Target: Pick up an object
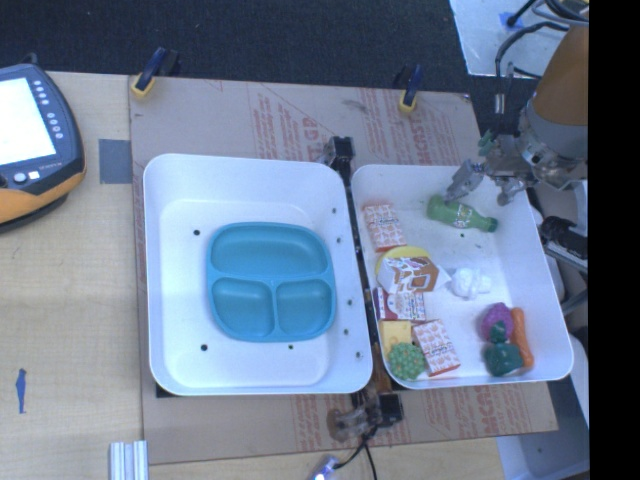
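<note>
My gripper (487, 186) hangs over the far right part of the right bin (545, 268), its two fingers spread open with nothing between them. A green toy bottle (460, 213) lies on its side just below and slightly left of the fingertips. Further toward the front of the bin lie a white crumpled lump (470, 283), a purple toy (496, 320), an orange carrot (519, 333) and a green broccoli piece (503, 358). On the bin's left side are a red-and-white packet (382, 225), a round snack pack (407, 273) and a green round toy (405, 361).
The left bin (165, 268) holds a blue divided plate (271, 278). A control pendant (25, 138) with a screen rests at the bench's far left. Blue-and-yellow clamps (150, 71) (408, 88) grip the board's back edge.
</note>
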`<state>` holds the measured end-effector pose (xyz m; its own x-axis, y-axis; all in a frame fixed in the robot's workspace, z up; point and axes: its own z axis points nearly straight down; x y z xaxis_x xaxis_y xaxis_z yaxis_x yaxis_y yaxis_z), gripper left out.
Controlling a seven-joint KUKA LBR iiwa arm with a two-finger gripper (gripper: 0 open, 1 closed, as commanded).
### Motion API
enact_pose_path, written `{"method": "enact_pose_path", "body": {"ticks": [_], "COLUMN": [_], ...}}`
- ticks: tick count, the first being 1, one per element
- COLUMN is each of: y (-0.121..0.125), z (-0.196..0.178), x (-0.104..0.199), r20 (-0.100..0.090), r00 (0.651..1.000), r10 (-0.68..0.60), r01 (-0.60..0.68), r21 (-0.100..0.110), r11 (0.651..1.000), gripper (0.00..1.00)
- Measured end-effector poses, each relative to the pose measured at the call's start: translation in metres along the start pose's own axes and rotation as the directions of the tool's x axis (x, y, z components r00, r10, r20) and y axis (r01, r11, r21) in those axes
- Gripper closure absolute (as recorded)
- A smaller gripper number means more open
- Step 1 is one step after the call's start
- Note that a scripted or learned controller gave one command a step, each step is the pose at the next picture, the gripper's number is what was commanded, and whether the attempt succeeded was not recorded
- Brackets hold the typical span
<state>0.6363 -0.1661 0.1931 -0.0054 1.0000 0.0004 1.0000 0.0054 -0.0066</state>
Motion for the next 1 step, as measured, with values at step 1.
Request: {"method": "enact_pose_path", "body": {"ticks": [1], "y": [-0.0176], "z": [0.1037], "x": [0.0075], "r20": [0.001], "r00": [1.0], "r10": [-0.002], "r01": [0.002], "r21": [0.001], "r11": [1.0], "gripper": [0.0]}}
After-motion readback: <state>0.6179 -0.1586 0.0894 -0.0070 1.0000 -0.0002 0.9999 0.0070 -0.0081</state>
